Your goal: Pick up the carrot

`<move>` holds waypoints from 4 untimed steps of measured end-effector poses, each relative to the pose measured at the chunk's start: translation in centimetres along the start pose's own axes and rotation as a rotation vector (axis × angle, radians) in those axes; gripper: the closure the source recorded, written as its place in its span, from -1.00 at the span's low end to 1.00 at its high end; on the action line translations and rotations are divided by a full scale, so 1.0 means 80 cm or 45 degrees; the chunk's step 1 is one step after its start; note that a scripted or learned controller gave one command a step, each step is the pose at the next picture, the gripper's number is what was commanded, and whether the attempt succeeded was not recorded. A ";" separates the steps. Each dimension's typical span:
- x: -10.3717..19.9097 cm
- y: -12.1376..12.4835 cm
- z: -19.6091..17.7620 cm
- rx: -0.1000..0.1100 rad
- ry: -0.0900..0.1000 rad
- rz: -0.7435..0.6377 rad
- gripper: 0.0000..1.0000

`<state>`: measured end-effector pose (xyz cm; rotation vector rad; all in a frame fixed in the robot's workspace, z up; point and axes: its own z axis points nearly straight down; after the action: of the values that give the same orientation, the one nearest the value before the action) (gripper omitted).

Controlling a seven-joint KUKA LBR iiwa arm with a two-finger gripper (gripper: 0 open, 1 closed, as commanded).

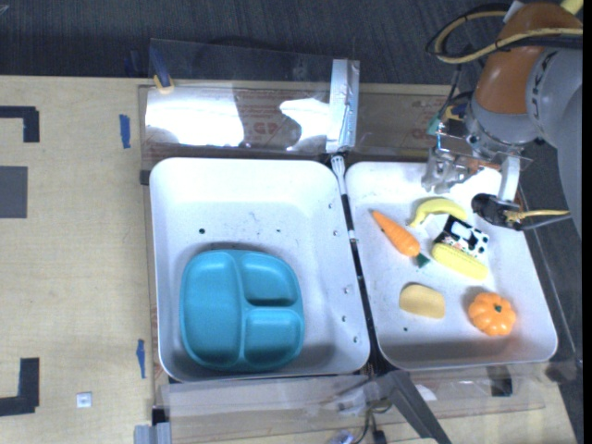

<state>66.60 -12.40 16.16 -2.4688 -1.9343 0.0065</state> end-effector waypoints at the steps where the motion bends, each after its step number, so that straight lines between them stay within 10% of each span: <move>1: 0.002 0.002 -0.017 -0.009 0.000 -0.005 1.00; 2: 0.063 -0.046 -0.030 -0.007 0.002 -0.022 1.00; 3: 0.057 -0.013 -0.118 -0.014 0.001 0.252 1.00; 4: 0.057 -0.014 -0.116 -0.010 0.000 0.252 -1.00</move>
<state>66.69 -7.71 25.46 -2.6533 -1.6842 0.0001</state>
